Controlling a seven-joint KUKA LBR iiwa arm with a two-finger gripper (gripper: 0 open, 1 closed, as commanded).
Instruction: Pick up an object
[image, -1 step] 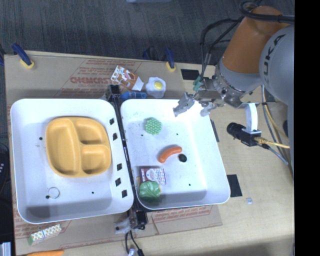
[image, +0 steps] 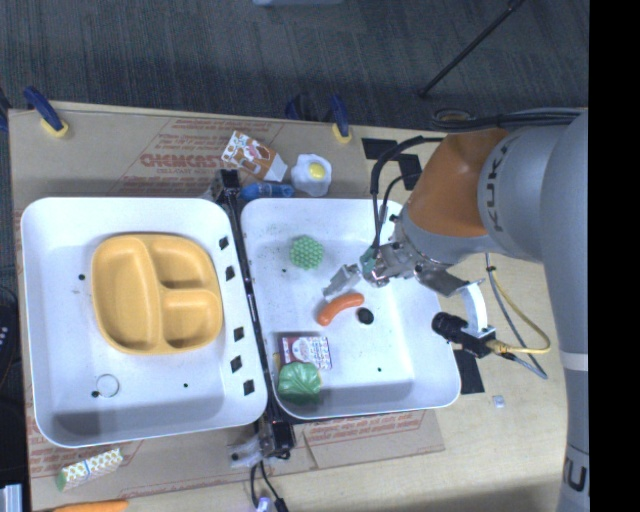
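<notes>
In the right bin (image: 425, 385) lie a green knobbly ball (image: 307, 251), an orange sausage-shaped piece (image: 340, 308), a small black item (image: 365, 317), a red-and-white packet (image: 305, 350) and a green leafy lump (image: 299, 381) at the front wall. My gripper (image: 361, 273) hangs over the middle of this bin, just above and right of the orange piece and right of the green ball. I see nothing held in it. The wrist hides part of the bin's right side.
A yellow divided tray (image: 157, 292) lies in the left bin (image: 40, 300). Behind the bins sit a small carton (image: 246, 152), a blue item (image: 265, 189) and a yellow-white item (image: 313, 173). A wrapped packet (image: 90, 466) lies at the front left.
</notes>
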